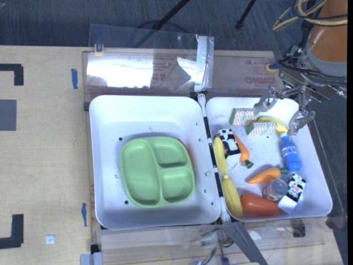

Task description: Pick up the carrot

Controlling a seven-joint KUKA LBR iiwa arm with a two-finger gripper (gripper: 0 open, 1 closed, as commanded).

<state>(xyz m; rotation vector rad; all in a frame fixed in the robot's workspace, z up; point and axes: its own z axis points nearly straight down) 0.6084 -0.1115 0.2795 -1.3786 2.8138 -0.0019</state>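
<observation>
Small orange carrot (264,175), tapered, lies on its side in the right-hand shallow white bin (322,173), pointed end toward the bin's left wall. Taking the carrot as landmark: blue plastic bottle (290,154) just beyond it to the upper right; small tin can (275,189) touching or nearly touching its lower edge; black-and-white cow-patterned carton (295,188) beside the can; large red-orange pepper-like vegetable (259,203) below; yellow corn cob (231,195) down-left along the bin wall; yellow banana (220,154) up-left.

Two-finger gripper (284,110) hangs over the bin's far end, well apart from the carrot, above a yellow banana-like piece (272,123) and two flat snack packets (255,121). Fingers spread wide, nothing between them, likely readied for a descent.

Judgement: approach not yet made. Carrot is crowded by can and bottle, so fingers probably need to close across its narrow width, clear of both.

Green divided plastic tray (159,171) sits in the left bin (105,120), far left of the carrot.
</observation>
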